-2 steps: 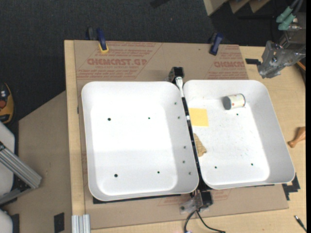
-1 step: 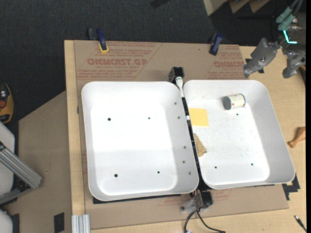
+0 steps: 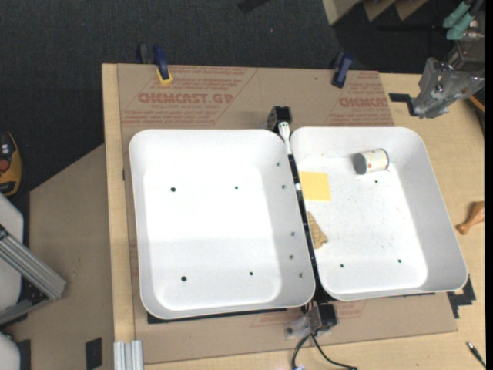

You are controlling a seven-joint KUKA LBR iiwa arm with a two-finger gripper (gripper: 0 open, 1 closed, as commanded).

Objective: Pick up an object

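1. Hovering at two o'clock, outside the right bin point(image 3: 431, 206), the gripper point(image 3: 431, 99) leaves its finger state impossible to tell.
2. A small cylinder point(image 3: 370, 162) lies at the right bin's twelve o'clock.
3. A yellow square point(image 3: 314, 186) sits at nine o'clock.

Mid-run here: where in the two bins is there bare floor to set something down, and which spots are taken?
The left bin is bare floor wall to wall. In the right bin, the near and right floor is free. Crowded: the far wall, where the small cylinder lies, and the divider side, with the yellow square and a tan scrap. The gripper sits beyond the right bin's far corner.
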